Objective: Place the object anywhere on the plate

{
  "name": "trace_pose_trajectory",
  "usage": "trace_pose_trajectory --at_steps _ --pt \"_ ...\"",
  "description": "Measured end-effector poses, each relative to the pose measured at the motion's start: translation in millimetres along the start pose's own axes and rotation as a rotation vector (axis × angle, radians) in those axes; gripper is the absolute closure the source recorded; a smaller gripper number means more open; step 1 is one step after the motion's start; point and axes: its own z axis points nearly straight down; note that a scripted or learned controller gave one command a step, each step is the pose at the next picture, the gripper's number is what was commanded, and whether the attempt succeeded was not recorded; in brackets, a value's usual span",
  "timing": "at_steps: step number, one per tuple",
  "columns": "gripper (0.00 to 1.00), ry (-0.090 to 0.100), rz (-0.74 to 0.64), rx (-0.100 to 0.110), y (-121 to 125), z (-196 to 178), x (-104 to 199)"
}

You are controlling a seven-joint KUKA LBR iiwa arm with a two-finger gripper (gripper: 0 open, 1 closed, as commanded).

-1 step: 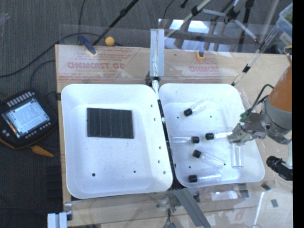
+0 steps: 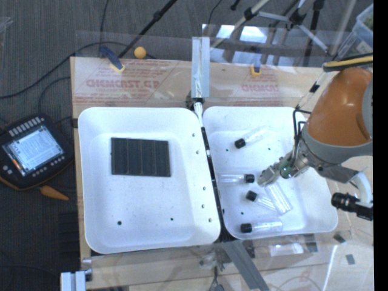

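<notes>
The table (image 2: 85,83), a pale wooden board with faint red lettering, fills the middle of the frame and carries two shallow white bins side by side. The left bin (image 2: 97,223) sits at centre left, and a dark ribbed rectangular plate (image 2: 140,157) lies flat in its upper half, well apart from everything in the other bin. The right bin (image 2: 318,217) sits at centre right, its inner edge touching the left bin's along a dark seam.

The arm (image 2: 339,117), its orange band bulging large at the right edge of the frame, reaches in over the right bin, and its grey wrist narrows down toward the bin's middle. The tool (image 2: 271,174) hangs low over the bin floor, just above and beside a cluster of vials; whether its fingers are apart or together cannot be told, and nothing is seen held between them.

Several clear vials with black caps lie scattered in the right bin: one (image 2: 251,137) toward the upper middle, one (image 2: 237,178) at the left beside the seam, one (image 2: 262,226) near the lower edge, and two (image 2: 274,197) lying close together just below the tool.

At the far left of the frame, off the table, a black handheld control pendant (image 2: 31,151) with a lit screen rests on the dark floor.
</notes>
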Motion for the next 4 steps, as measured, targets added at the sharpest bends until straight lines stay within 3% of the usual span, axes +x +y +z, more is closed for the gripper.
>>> trace_pose_trajectory --at_steps 1,2,3,4 --pt "1.0 -0.003 0.082 0.0 48.3 -80.0 83.9" --pt "1.0 -0.004 -0.028 0.0 70.0 -84.7 151.8" --pt "1.0 -0.004 -0.251 0.002 88.1 -79.5 202.6" --pt "1.0 -0.005 -0.254 0.002 115.5 -67.3 260.0"
